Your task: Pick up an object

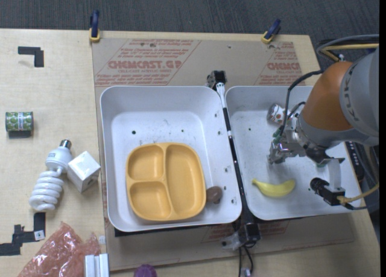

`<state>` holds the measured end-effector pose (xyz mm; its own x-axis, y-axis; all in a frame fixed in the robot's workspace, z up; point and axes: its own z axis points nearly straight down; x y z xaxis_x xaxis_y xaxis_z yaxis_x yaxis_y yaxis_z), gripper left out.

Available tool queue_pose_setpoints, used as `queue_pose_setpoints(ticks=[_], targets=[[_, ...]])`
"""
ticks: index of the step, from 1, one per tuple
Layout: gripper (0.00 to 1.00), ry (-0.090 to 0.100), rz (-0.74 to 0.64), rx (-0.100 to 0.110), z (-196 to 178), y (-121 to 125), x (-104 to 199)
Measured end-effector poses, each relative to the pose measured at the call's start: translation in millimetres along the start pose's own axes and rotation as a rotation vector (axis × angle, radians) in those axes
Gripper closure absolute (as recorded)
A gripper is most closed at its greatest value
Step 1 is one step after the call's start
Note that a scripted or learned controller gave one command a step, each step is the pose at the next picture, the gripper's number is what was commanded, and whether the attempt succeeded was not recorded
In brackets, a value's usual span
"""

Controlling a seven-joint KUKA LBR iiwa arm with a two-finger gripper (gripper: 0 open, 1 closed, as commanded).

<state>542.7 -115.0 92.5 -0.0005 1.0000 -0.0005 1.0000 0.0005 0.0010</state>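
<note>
Currently the grey arm with the orange band (329, 104) reaches in from the right over the right shallow white plastic bin (253, 200). Its jaws (278, 152) sit low over the bin's middle; cannot tell whether they are open or closed, and nothing is visibly held between them

Right bin contents: a curved yellow banana (274, 187) lying flat on the bin floor, below and slightly left of the jaws, near but apart from them. A small white object with red and green markings (277, 113) lies toward the bin's far side, close to the arm

Left shallow white plastic bin (114, 119): a yellow three-compartment plastic tray (166, 181) lies flat in its near half. A small round brown object (213, 195) sits just beside the tray's right lower corner

On the table (54, 89) left of the bins: a small green can on its side (18, 122), a white spiral light bulb (49, 178), a small white cube-shaped box (83, 171) just beside the bulb, and a pink mesh bag (57, 251) at the near edge
</note>
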Motion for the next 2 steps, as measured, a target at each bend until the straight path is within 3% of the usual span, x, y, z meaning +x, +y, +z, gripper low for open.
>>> queue_pose_setpoints(ticks=[1,2], targets=[[1.00,-0.001,0.001,-0.001,-0.2,1.4,-72.4],[1.00,0.001,0.002,0.001,-10.8,-37.3,-73.1]])
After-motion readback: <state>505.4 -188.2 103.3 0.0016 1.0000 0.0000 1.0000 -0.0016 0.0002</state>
